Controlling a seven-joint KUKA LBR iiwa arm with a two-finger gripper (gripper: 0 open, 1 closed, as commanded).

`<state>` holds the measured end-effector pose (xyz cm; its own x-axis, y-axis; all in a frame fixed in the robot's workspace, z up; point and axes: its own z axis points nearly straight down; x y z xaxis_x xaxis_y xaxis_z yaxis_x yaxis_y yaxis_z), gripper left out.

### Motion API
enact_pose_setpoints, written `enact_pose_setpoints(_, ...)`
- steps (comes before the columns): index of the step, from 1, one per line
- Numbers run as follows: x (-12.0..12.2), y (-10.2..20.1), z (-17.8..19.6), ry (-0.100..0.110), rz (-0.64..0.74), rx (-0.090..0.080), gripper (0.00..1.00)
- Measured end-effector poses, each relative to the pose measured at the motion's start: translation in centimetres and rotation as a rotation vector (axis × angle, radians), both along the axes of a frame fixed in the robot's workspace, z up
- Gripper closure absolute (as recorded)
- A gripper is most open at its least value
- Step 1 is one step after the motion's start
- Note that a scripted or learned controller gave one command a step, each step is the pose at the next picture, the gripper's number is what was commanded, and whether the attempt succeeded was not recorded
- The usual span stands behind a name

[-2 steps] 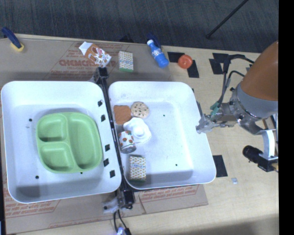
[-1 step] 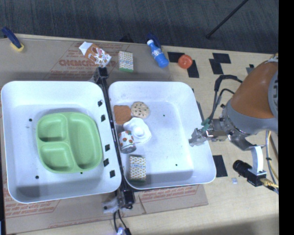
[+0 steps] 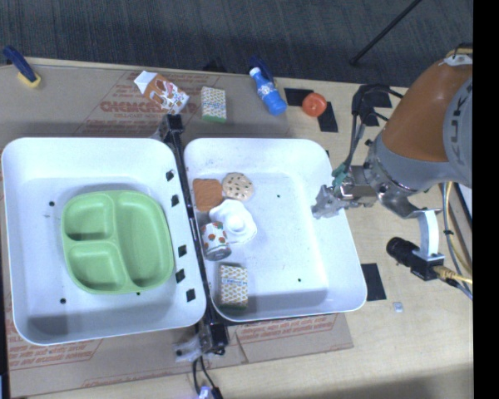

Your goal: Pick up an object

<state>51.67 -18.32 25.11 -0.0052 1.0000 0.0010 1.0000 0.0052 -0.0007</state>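
The right bin (image 3: 316,281) holds several small objects along its left side: a brown square cookie (image 3: 206,193), a chocolate-chip cookie (image 3: 237,186), a white bottle-like object (image 3: 234,222), a small can (image 3: 214,240) and a patterned packet (image 3: 233,285). My gripper (image 3: 325,204) hovers over the right rim of this bin, well to the right of those objects, with nothing seen between its fingers. The grey arm with its orange band (image 3: 424,115) reaches in from the right.
The left bin (image 3: 25,173) holds a green divided plate (image 3: 116,241). Behind the bins on the cardboard lie a snack packet (image 3: 161,92), a small box (image 3: 213,104), a blue bottle (image 3: 268,90), an orange cap (image 3: 314,103) and a blue-yellow clamp (image 3: 22,66).
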Motion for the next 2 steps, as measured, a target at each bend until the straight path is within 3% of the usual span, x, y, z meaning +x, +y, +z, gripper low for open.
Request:
enact_pose_setpoints(1, -4.07, -2.83, -1.9, 0.002, 0.0, -0.001, 1.0)
enact_pose_setpoints(2, -4.0, -2.81, -1.33, 0.0, 0.0, -0.001, 1.0)
